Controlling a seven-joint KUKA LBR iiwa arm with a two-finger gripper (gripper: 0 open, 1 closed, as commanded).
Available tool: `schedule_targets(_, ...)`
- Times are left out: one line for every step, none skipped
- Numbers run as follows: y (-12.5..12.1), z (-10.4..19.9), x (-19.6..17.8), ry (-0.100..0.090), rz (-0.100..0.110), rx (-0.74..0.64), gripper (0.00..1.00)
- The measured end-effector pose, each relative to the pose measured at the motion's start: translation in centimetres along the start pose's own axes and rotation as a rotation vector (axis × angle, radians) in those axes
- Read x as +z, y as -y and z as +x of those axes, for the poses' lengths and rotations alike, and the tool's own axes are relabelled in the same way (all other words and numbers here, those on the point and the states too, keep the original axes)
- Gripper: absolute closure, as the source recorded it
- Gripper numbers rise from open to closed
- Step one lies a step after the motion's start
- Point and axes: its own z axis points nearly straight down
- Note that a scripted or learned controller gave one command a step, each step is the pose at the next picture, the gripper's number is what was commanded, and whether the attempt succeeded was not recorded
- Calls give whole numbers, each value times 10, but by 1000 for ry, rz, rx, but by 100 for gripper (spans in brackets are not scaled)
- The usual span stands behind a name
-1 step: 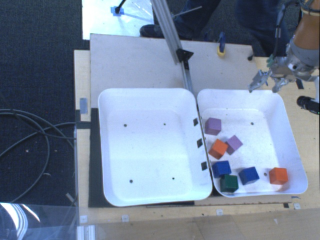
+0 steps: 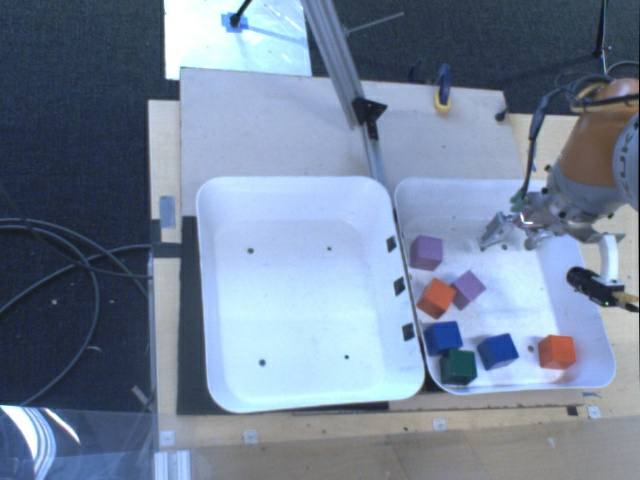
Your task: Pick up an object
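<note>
Several small blocks lie in the right bin (image 2: pixel 590 373). A purple block (image 2: pixel 427 251) sits nearest the bin's left wall, with a lilac block (image 2: pixel 468 288) and an orange block (image 2: pixel 437 297) below it. Along the front are a blue block (image 2: pixel 443 337), a green block (image 2: pixel 459 366), another blue block (image 2: pixel 497 351) and a second orange block (image 2: pixel 557 351). My gripper (image 2: pixel 511 234) hovers over the bin's upper right part, to the right of the purple block. It is open, with nothing between its fingers.
The left bin (image 2: pixel 215 298) stands beside the right one, sharing a raised middle wall. A slanted metal pole (image 2: pixel 340 58) crosses the back of the bench. A black cable fitting (image 2: pixel 592 286) hangs by the right bin's right wall.
</note>
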Motion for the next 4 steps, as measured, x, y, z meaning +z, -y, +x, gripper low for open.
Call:
schedule_targets(57, 43, 15, -1, -2, -2, 0)
schedule_targets(106, 60, 14, 0, -4, 0, 0)
schedule_targets(135, 72, 6, 2, -8, 1, 0)
schedule_targets(145, 59, 13, 1, -10, 0, 0)
